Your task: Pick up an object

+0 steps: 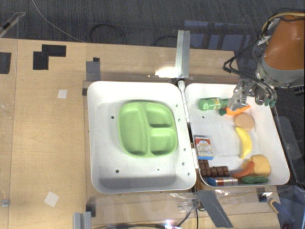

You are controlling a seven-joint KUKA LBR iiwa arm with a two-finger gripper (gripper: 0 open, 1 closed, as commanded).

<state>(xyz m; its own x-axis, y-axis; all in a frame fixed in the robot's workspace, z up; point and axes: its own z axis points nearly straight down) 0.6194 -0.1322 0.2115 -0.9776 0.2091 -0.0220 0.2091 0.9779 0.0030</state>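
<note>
The tool [237,104] hangs over the far part of the right bin [284,149], its pale fingers pointing down at the orange carrot-like piece [238,110], which lies flat on the white floor of the bin, curved and slim, its left end next to the yellow cap of the green bottle [209,104]. Whether the fingers are apart or together cannot be told from this slanted view, and no item is seen between them. The green bottle lies on its side to the left of the tool, near the bin's far wall. Just on the near side of the orange piece sits a round tan biscuit-like disc [244,122], and below that a yellow banana [244,142] runs toward the near right corner. In that corner a yellow-tan rounded piece [260,165] rests beside a red and green item [249,177] against the near wall. Along the left side of this bin lie a small printed carton [203,147] and, nearer the front, a brown chocolate bar [213,171] with a dark marker-like stick [221,181] beside it. The middle of the right bin's floor, between the carton and the banana, is bare white. The left bin [97,142] holds a light green divided tray [147,128] set in its middle, with white floor all round it. A metal post [183,56] stands at the far end of the wall between the bins, and the wooden desk [43,142] stretches to the left.
</note>
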